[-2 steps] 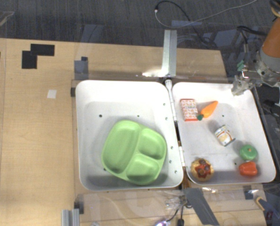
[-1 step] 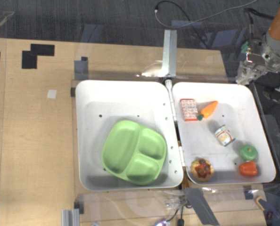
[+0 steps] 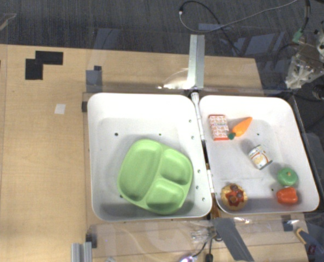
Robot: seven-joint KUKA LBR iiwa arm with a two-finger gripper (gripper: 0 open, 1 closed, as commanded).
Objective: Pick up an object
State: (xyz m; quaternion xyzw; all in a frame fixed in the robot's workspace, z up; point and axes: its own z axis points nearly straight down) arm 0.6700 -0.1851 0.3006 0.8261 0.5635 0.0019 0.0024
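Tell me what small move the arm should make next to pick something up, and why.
Probably swing the end effector in over the right bin and stop above the carrot. The end effector sits outside the bin's far right corner, holding nothing, while the carrot is the nearest item and lies mostly apart from the small red box beside it.

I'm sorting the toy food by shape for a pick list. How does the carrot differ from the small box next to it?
The carrot is orange and tapered, with a green tip; the box is rectangular, red and white. The carrot lies at a slant, the box nearly square to the bin wall. The box sits nearer the divider between bins. Both lie flat in the right bin, close together.
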